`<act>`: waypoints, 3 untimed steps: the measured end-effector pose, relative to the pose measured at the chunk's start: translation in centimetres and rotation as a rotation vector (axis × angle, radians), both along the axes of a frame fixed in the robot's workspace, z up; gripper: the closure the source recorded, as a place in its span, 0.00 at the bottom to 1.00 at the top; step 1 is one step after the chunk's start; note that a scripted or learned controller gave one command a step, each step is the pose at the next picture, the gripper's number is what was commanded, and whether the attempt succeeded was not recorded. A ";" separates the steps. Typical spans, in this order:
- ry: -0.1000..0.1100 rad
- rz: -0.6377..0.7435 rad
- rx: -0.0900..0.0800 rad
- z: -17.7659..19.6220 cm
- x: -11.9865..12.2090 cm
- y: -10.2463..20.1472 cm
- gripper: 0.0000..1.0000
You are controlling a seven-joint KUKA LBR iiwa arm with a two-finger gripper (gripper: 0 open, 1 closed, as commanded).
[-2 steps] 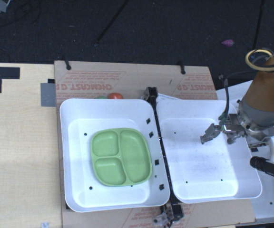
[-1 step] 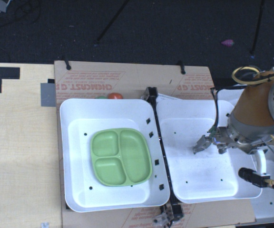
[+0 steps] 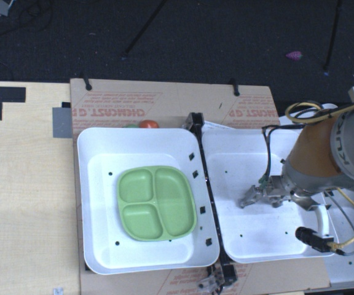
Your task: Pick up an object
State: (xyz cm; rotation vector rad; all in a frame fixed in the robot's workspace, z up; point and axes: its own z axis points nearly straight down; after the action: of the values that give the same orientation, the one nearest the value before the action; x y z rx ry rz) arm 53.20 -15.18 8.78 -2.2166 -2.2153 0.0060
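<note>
The green plate [image 3: 157,202], a shallow dish split into 3 compartments, lies flat in the bin [image 3: 97,165] well to the left of the pincer [image 3: 251,200], across the divider [image 3: 204,189] that runs between the 2 bins. The pincer sits low in the other bin [image 3: 251,238], pointing left toward that divider, with nothing seen between its fingers; whether it is released or clenched I cannot tell, since the metal parts blur together at this slant. The plate looks like moulded plastic: light, stiff, smooth and probably slippery, not fragile. Lying flat, it offers little to pinch from above. The best hold is likely the raised outer rim on the side nearest the pincer, or 1 of the ridges between compartments, with 1 finger on each side. A small red object [image 3: 149,125] sits beyond the far wall of the plate's bin, up and to the left of the pincer.
</note>
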 end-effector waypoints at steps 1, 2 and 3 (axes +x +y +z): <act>-0.003 -0.005 -0.001 1.3 0.1 -0.2 1.00; -0.011 0.001 -0.003 6.5 1.2 -0.3 1.00; -0.010 -0.003 -0.004 11.5 0.6 -1.3 1.00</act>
State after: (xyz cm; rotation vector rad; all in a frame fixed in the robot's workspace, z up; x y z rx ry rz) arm 53.84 -16.46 20.32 -2.2266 -2.2188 -0.0010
